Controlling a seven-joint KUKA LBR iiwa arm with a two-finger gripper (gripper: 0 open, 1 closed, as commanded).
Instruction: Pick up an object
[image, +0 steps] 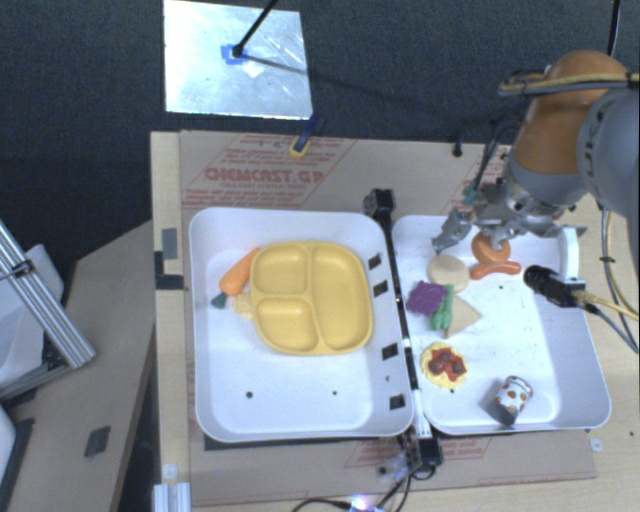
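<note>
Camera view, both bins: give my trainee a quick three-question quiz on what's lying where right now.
1. True or false: the yellow divided plate lies in the right bin.
2. Which touches the plate's left edge: A toy carrot, B purple toy grapes, C orange toy sausage?
3. Fill in: the gripper hovers over the ___ bin.

Key: 1 false, it lies in the left bin; 2 A; 3 right.
</note>
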